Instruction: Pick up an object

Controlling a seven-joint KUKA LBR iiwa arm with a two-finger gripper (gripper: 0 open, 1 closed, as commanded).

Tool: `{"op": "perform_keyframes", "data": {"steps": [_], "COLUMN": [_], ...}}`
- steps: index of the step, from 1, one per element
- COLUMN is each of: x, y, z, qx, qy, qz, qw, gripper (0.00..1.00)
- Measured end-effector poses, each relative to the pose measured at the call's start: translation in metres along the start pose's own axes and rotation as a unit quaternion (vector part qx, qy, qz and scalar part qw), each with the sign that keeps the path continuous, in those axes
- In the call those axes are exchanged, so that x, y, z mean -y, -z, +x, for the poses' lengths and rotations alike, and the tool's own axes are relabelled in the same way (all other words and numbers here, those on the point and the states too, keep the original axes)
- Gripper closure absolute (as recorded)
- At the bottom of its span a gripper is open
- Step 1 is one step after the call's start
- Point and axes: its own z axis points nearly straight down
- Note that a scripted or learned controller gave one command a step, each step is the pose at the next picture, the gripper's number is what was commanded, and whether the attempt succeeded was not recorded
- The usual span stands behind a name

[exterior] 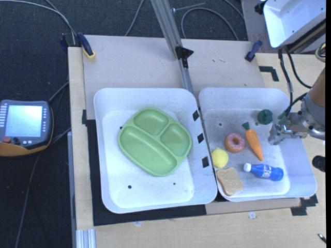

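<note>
The right bin (297, 190) holds several small items. A pink donut (235, 142) lies beside an orange carrot (253, 142). A yellow lemon (220, 158) and a slice of bread (230, 181) sit near the bin's front left. A blue bottle (265, 171) lies on its side at the front, and a dark green round piece (265, 117) rests at the back. My gripper (278, 134) hangs over the right part of this bin, just right of the carrot and below the dark green piece. Nothing visibly sits in it.
The left bin (111, 190) carries a green divided plate (154, 141). A metal post (170, 25) slants down to the ridge between the bins. A teach pendant (23, 125) lies off the bench at the left. Blue clamps (85, 45) grip the board's back corners.
</note>
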Motion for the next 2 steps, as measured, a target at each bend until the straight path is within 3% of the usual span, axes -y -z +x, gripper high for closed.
{"op": "perform_keyframes", "data": {"steps": [1,2], "x": [-0.002,-0.020], "y": [0.053,0.062], "z": [0.000,0.054], "qx": [0.001,-0.001], "qy": [0.000,0.003], "qz": [-0.002,0.000], "qw": [1.0000,1.0000], "gripper": [1.00,1.00]}}
